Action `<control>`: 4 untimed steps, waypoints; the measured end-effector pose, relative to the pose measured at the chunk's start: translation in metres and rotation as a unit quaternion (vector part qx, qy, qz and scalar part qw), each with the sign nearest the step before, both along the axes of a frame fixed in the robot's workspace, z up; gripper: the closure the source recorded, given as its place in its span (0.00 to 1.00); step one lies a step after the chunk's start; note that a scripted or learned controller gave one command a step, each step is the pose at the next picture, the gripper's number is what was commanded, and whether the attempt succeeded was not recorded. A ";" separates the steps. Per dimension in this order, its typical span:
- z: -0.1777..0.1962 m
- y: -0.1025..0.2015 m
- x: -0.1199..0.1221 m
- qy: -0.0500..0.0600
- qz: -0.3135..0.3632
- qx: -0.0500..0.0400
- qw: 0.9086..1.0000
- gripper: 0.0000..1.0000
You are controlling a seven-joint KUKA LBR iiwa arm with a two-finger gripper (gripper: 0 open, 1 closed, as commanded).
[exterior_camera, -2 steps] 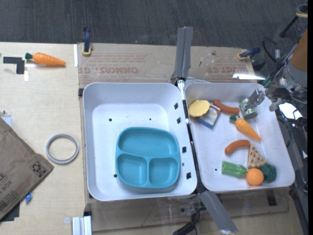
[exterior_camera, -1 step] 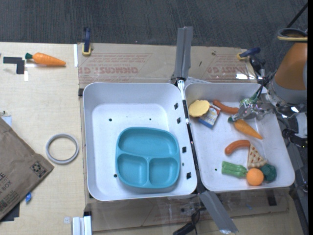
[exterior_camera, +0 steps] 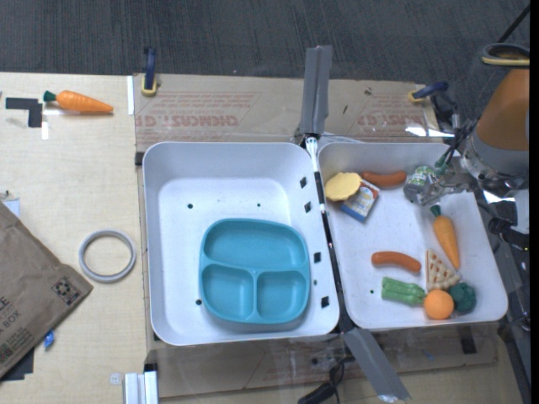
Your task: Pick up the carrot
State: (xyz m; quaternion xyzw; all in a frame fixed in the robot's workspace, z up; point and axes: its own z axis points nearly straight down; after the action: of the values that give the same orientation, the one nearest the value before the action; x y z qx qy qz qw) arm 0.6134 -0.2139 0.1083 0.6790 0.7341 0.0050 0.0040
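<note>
**End effector above the carrot's leafy end, right bin**

Camera view. Two shallow white plastic bins sit side by side on the table (exterior_camera: 76,192), which has a pale wood-grain surface with brown cardboard under the bins. The left bin (exterior_camera: 168,183) holds a teal plastic tray (exterior_camera: 254,272) with rounded corners, divided into three compartments.

The right bin (exterior_camera: 383,225) holds toy food. The carrot (exterior_camera: 445,239) is a tapered orange cone with a small green top, lying near the bin's right wall, green end toward the far side and tip toward the near side. Just beside its tip is a tan wedge with a criss-cross pattern (exterior_camera: 439,269). Close by lie a smooth round orange (exterior_camera: 439,304), a dark green bumpy piece (exterior_camera: 462,295) and a light green knobbly piece (exterior_camera: 402,291). Two reddish sausages are apart: one mid-bin (exterior_camera: 396,261), one at the far side (exterior_camera: 384,178). A round yellow disc (exterior_camera: 343,185) rests on a small blue-edged box (exterior_camera: 362,201).

The end effector (exterior_camera: 425,188), shiny grey metal, sits just beyond the carrot's green top. I cannot tell whether its fingers are spread or pressed together; nothing is seen between them.

On the table to the left: a second orange carrot (exterior_camera: 77,102), a grey ring (exterior_camera: 107,254), and a cardboard box (exterior_camera: 29,289).
</note>
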 end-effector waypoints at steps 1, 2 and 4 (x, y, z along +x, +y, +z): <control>0.156 0.027 -0.030 0.006 0.051 -0.002 0.999 1.00; 0.156 0.027 -0.031 0.006 0.051 -0.002 0.999 0.00; -0.015 -0.002 -0.037 0.005 0.052 0.002 0.999 0.00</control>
State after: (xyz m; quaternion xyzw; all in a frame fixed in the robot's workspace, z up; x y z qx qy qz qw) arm 0.5763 -0.2162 0.0929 0.6403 0.7681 0.0036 -0.0012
